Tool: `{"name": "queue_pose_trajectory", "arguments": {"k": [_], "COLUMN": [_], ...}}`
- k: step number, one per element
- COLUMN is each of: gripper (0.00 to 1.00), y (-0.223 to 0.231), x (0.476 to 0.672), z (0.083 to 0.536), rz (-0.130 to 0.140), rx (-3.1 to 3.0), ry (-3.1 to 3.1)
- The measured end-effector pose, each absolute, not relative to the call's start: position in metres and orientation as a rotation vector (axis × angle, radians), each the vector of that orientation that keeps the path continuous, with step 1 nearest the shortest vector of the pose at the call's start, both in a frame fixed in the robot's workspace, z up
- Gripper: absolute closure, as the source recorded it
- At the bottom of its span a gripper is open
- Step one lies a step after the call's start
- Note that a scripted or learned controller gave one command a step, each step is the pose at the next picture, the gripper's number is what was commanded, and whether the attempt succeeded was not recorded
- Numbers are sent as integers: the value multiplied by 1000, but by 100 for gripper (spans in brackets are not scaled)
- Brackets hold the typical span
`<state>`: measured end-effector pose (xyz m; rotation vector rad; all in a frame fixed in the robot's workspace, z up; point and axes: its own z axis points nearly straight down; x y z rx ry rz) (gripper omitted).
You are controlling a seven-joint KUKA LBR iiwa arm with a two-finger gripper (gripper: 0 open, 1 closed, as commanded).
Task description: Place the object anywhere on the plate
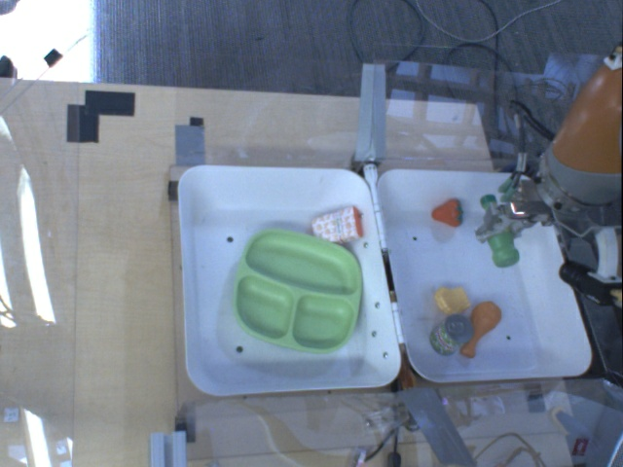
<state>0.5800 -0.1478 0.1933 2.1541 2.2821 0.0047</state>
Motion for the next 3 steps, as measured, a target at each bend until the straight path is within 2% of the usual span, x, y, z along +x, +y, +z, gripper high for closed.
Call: {"name": "queue_pose_trajectory", "arguments": {"k": [1, 2, 3], "gripper": [100, 100, 100], "y": [-105, -22, 41], "x": [579, 588, 569], "z": [186, 184, 183], "rz": [2, 3, 3], "rx": [2069, 1927, 1529], "ry": [2361, 2478, 2743]}}
